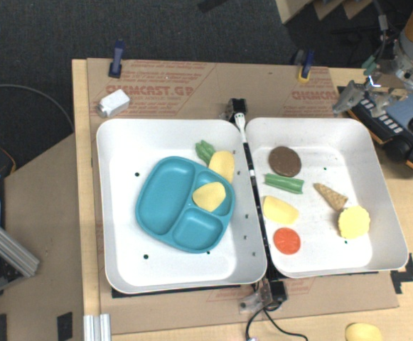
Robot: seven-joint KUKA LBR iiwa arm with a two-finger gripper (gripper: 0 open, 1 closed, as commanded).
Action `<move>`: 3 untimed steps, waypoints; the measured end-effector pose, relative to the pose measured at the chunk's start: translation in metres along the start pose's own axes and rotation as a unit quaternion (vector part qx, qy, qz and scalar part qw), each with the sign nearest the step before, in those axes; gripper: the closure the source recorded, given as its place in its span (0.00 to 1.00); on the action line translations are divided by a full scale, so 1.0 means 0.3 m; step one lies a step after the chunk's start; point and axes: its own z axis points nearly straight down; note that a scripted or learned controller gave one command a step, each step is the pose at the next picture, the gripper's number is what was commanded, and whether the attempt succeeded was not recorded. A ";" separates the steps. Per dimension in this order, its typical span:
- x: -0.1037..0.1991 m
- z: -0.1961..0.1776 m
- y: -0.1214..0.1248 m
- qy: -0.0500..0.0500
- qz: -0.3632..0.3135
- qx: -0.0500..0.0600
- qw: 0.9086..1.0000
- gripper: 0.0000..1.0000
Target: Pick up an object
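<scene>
**A:** Camera view first: where do we stand on the pick?

**B:** We judge it not yet begun. The arm sits at the upper right corner, off beyond the right bin (377, 148), and what we take for the pincer (368, 85) hangs above the desk (192, 84) outside the bin's far rim. We cannot tell whether it is apart or together; the metal parts there are too small and cluttered to read. We see nothing carried in it.

**A:** And the candidates?

**B:** All resting in the 2 bins. In the right bin we count 5: a brown disc (285, 161) near the far left, a green bean pod (284, 183) just in front of it, a yellow wedge (279, 209) below that, a red-orange round slice (286, 241) nearest us, then a cone-shaped piece (330, 195) and a yellow round piece (354, 222) toward the right wall.

**A:** The left bin?

**B:** The left bin (121, 190) holds a blue divided plate (170, 204) with a yellow piece (209, 196) lying in it. A second yellow piece (222, 165) and a small green piece (205, 151) lie just beside the plate's far edge.

**A:** So what is left?

**B:** Everything, by our reading: choose 1 object, travel over it, descend, close and lift. The right-bin pieces lie apart from each other, so we think they offer the easier approach.
</scene>
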 end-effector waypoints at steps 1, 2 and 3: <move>0.000 -0.037 0.002 -0.001 0.000 -0.002 1.000 1.00; -0.121 0.397 -0.053 0.001 0.002 0.005 1.000 1.00; -0.118 0.330 -0.039 -0.002 0.000 -0.002 1.000 1.00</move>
